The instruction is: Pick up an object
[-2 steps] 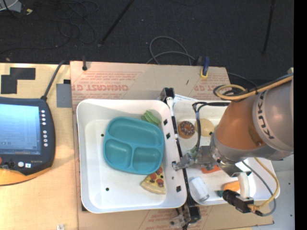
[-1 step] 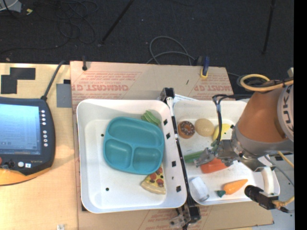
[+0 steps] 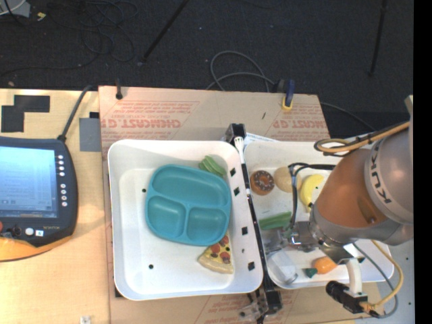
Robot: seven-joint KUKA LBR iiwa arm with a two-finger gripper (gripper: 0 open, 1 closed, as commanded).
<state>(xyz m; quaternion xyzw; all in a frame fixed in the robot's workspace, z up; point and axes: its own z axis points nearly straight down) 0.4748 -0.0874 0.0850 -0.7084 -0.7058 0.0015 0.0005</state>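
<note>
Progress looks slight: your gripper (image 3: pixel 291 238) is down in the right bin (image 3: pixel 385 275), wrist hiding it, so nothing is visibly lifted. Candidate objects crowd it: green piece (image 3: pixel 273 219), donut (image 3: pixel 262 181), yellow fruit (image 3: pixel 310 189), carrot (image 3: pixel 321 266). Left bin (image 3: pixel 128 248) holds a teal divided plate (image 3: pixel 188 204) and pizza slice (image 3: pixel 217 256).

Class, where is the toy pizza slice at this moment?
The pizza slice lies in the left bin, near its front right corner, just below the teal divided plate.
</note>
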